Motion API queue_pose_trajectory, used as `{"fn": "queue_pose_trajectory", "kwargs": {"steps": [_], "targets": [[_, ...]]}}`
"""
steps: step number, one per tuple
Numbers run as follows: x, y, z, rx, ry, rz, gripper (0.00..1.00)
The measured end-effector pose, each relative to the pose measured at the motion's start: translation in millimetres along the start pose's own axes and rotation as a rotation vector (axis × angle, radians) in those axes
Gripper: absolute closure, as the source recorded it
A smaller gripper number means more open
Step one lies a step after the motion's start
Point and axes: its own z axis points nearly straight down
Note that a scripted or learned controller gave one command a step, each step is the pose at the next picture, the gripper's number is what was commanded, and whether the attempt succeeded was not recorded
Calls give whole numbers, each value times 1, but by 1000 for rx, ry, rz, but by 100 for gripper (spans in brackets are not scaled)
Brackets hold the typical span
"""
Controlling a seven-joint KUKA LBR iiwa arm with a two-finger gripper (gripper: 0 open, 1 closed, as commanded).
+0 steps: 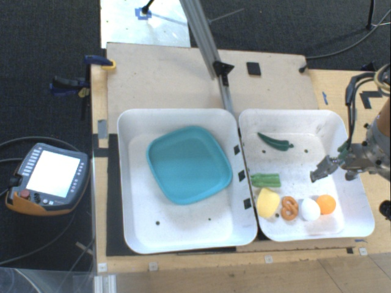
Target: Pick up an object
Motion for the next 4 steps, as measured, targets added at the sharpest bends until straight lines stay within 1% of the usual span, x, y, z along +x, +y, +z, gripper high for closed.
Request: {"fn": "queue_pose_trajectory", "kwargs": {"steps": [2, 3, 4], "targets": [[6, 0, 84, 3, 1, 0, 0], [2, 7, 140, 5, 1, 1, 0], [2, 9, 128, -1, 0, 0, 100]]}}
